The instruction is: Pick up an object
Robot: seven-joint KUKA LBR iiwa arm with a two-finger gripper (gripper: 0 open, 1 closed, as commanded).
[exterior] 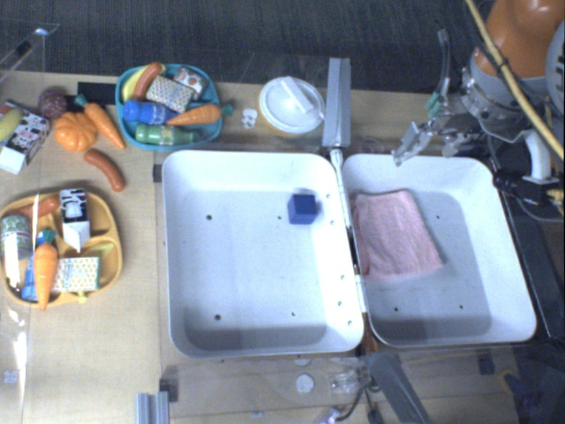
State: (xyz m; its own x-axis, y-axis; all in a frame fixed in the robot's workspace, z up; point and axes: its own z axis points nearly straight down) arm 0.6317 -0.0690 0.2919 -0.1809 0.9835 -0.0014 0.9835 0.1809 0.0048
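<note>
A: Where do we stand? Our pincer [408,151] hangs over the far rim of the right bin [494,325], at its back edge, with nothing between its fingers — whether they are spread or closed, we cannot tell from here.

B: Then we choose a target. We count two things in the bins: one blue cube [303,208] in the left bin [229,325], near its back right, and one pink cloth [395,233] lying flat in the right bin, against its left wall.

A: The cloth is nearer. We judge it the easier reach — come down over its middle, pinch a fold, lift straight.

B: Flat cloth may slip out, though. The cube gives firm sides; for it we'd cross the divider, centre over it and square the fingers to its faces before closing.

A: Two bins, one cube, one cloth. On the table [141,184] beyond, a yellow tray [110,237], a blue bowl [132,133] of toy food and one white lid [291,104].
</note>
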